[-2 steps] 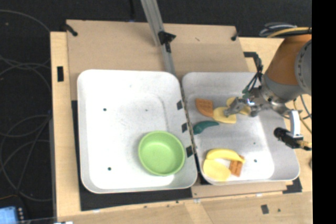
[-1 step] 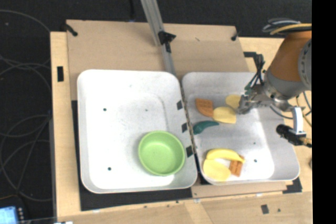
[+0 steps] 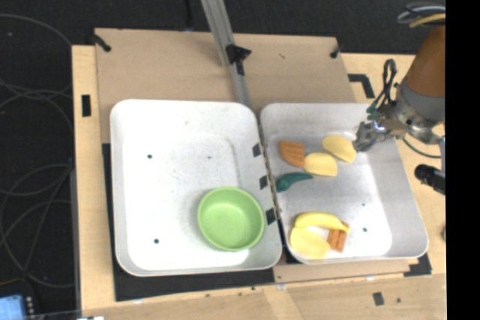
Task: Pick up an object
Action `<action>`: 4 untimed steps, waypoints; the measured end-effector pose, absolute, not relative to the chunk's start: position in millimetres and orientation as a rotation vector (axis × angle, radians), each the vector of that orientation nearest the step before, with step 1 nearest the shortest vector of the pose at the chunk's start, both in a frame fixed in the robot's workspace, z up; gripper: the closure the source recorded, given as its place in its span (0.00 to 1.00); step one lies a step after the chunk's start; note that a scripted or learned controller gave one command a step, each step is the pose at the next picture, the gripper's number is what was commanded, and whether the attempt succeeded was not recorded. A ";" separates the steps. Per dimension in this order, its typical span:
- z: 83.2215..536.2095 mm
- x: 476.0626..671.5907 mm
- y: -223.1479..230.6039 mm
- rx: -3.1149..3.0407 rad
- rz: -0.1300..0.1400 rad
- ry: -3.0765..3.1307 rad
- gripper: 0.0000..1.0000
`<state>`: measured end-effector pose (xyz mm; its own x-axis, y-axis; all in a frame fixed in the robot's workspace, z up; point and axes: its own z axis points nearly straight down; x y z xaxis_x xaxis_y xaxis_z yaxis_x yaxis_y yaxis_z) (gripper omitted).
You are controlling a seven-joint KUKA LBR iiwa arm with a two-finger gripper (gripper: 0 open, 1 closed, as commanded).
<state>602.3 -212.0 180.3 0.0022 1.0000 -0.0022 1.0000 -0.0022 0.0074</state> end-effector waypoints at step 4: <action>251.5 604.8 -114.3 2.215 -0.001 2.227 1.00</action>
